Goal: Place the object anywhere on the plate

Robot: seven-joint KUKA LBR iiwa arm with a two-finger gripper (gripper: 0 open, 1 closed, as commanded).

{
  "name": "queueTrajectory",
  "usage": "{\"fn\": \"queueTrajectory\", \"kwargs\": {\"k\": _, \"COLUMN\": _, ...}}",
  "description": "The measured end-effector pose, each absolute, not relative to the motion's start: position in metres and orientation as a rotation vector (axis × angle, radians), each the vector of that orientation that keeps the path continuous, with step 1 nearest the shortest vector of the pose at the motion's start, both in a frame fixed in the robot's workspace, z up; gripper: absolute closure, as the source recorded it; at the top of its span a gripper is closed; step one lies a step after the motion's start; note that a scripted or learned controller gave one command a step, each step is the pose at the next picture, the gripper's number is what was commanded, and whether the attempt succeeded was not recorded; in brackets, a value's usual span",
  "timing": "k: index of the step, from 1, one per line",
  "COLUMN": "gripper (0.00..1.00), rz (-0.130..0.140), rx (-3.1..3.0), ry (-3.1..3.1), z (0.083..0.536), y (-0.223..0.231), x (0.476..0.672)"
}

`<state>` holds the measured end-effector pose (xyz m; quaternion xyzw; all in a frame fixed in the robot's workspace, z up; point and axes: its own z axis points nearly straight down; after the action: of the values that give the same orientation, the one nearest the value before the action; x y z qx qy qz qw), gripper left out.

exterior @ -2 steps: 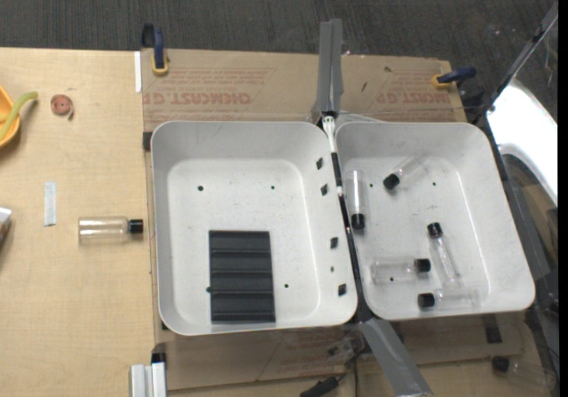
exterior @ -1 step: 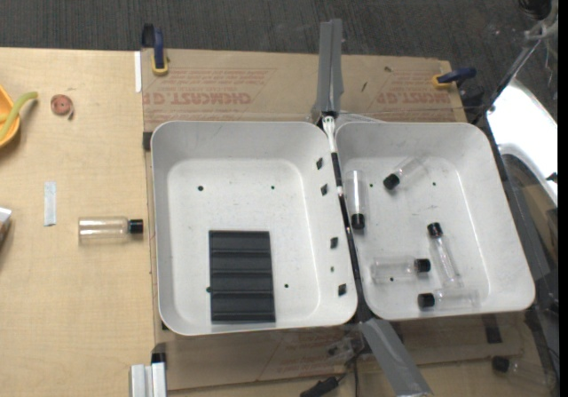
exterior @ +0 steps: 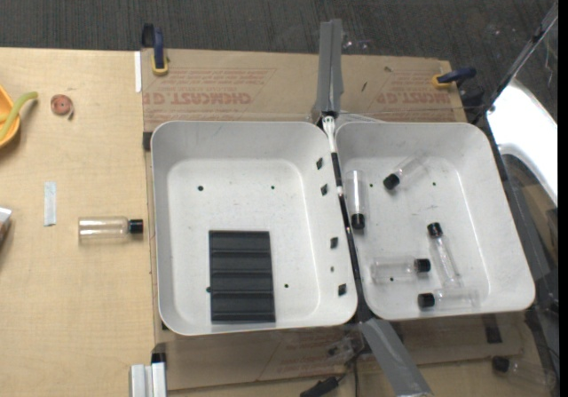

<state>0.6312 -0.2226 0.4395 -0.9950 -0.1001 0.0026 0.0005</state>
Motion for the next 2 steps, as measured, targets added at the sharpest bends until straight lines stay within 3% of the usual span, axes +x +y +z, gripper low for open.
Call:
{"fn": "queueTrajectory", "kwargs": {"k": 1, "gripper": 0.00, "rz": 0.008, "rx": -3.125, "ry": -0.312, "z": 0.440, "y": -0.211, "x": 0.555}}
{"fn": "queueTrajectory", "kwargs": {"k": 2, "gripper": 0.00, "rz": 0.007, "rx": -3.126, "ry": -0.312, "z": 0.440, "y": -0.147, "x": 0.630}}
